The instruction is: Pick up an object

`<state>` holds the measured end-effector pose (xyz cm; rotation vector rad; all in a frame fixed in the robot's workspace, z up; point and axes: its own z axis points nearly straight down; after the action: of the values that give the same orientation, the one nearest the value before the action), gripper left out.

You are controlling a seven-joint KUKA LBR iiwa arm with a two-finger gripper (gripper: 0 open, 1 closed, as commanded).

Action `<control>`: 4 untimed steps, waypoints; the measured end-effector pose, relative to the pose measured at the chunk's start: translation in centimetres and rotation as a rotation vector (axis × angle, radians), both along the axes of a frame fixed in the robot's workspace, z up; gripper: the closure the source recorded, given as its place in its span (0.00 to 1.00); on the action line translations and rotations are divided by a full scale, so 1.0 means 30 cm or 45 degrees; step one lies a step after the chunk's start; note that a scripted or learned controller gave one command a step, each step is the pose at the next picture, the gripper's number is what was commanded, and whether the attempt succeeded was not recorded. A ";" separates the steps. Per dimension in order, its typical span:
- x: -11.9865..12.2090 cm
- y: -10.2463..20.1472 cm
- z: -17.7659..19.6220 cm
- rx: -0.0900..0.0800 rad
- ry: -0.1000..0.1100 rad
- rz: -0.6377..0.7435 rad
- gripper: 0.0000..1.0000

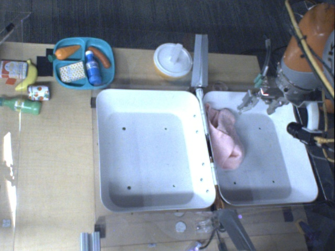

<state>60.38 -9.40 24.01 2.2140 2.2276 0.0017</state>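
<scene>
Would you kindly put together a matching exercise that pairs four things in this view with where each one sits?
Things:
1. pink cloth
2. blue bottle
3. white lidded cup
4. end effector

Places:
A. on the bench just behind the gap between the two bins
B. in the blue divided tray at the back left
C. over the back edge of the right bin
D. inside the right bin, against its left wall

Pairs: 1-D, 2-B, 3-A, 4-C
</scene>
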 end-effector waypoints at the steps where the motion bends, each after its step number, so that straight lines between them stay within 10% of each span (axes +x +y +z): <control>1: 0.077 0.020 -0.412 0.000 0.002 0.062 0.00; 2: 0.063 -0.096 -0.494 -0.002 -0.016 0.206 0.00; 3: -0.010 0.017 -0.491 -0.007 -0.023 0.447 0.00; 4: -0.003 0.025 -0.452 -0.004 -0.029 0.447 1.00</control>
<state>60.29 -8.65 10.45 1.7802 2.5650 0.0232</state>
